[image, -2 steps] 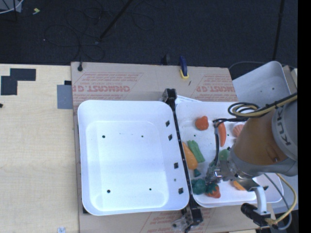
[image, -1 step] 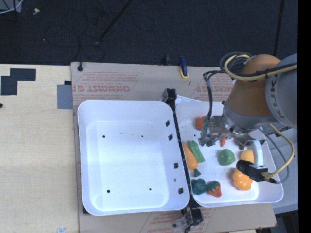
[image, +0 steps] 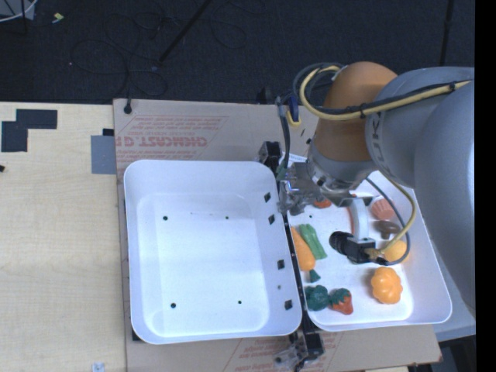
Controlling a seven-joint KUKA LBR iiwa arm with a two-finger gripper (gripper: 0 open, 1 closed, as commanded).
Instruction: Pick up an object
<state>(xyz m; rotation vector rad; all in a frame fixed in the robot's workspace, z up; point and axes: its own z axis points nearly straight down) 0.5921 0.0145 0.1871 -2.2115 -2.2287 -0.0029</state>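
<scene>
The right bin [image: 434, 304] holds several toy foods. A green piece [image: 311, 239] lies beside an orange carrot-like piece [image: 303, 256] along the bin's left wall. Near the front are a dark green broccoli [image: 316, 295] and a red strawberry [image: 342, 302]. An orange pumpkin-like piece [image: 386, 284] sits front right, with a yellow piece [image: 396, 249] behind it. A salmon-pink piece [image: 381, 208] and a brown one [image: 388, 227] lie further back. My gripper [image: 298, 197] hangs low over the bin's back left part, just behind the green piece. The arm hides the back of the bin.
The left white bin [image: 139, 208] sits beside the right one; their walls meet near the gripper. Both rest on a cardboard sheet [image: 186, 134] on the wooden bench [image: 54, 246]. The bulky arm [image: 418, 138] fills the right side.
</scene>
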